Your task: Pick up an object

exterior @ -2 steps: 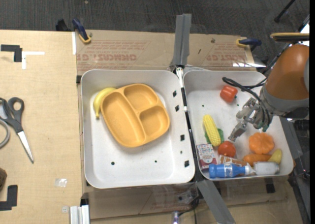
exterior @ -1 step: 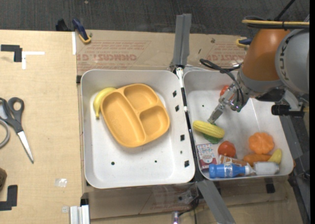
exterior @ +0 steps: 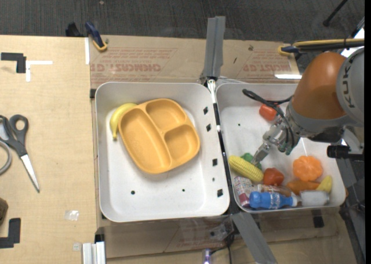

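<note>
Since the pincer (exterior: 262, 154) hangs low in the right white bin (exterior: 232, 119), grip state unreadable, just above the yellow plastic corn cob (exterior: 246, 168) at the bin's near left, I'd straddle the cob crosswise before closing.

The grey arm with its orange band (exterior: 322, 86) reaches in from the right, wrist angled down and leftward, its metal two-finger claw (exterior: 262, 154) pointing low toward the lower left.
</note>
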You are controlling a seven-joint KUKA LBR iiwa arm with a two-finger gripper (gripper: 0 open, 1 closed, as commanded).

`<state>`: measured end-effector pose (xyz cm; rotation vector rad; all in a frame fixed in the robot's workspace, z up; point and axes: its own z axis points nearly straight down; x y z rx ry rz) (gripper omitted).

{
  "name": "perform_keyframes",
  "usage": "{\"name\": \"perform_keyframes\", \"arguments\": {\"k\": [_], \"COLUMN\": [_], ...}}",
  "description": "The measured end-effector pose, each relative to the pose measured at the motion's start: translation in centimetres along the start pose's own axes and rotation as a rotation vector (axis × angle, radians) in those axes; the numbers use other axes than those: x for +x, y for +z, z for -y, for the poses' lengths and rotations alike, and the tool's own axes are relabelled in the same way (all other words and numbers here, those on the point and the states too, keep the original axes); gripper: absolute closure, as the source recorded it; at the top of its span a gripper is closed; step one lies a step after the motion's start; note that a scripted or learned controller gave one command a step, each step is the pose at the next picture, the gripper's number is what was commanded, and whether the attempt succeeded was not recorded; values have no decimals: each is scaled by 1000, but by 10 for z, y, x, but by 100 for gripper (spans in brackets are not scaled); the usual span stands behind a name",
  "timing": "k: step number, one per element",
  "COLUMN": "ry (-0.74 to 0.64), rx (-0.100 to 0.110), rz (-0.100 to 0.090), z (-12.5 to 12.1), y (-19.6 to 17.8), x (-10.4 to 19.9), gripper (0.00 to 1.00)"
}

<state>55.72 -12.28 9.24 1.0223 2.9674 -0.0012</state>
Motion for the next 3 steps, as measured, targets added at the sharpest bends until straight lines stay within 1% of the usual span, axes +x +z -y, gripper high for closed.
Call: {"name": "perform_keyframes", "arguments": {"k": [1,2,3], "ry": [-2,-6,57], "rx": [-7,-1,0], "rz": [15,-2,-2], "z": [74,-31,24], "y": [-4,0,1], "x": [36,-21,5], "gripper": [0,0,0]}}
